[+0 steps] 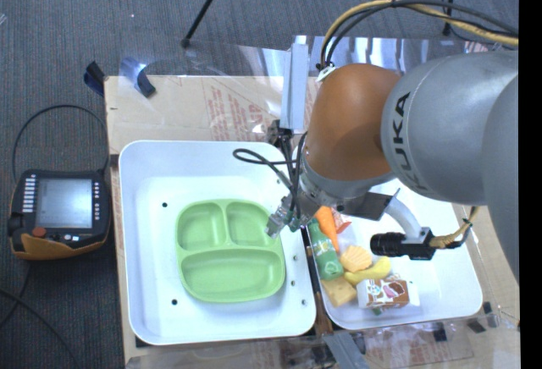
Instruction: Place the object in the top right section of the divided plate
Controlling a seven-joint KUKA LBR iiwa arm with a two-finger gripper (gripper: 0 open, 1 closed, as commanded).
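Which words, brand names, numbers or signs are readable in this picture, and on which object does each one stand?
"KUKA", seen partly and sideways, on the grey robot arm.
Red print on the brown cardboard sheet behind the white bins: too blurred to read.
Label on the small white and red food carton in the right bin: too small to read.
Screen and keys of the black and orange handheld control pendant on the floor: not readable.

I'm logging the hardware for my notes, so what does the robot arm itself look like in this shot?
The arm is bulky, with smooth grey casing, a rounded orange band above the wrist and dark KUKA lettering on the grey shell. Yellow and black cables loop over its top. The gripper is small and metallic grey, with thin black wires nearby.
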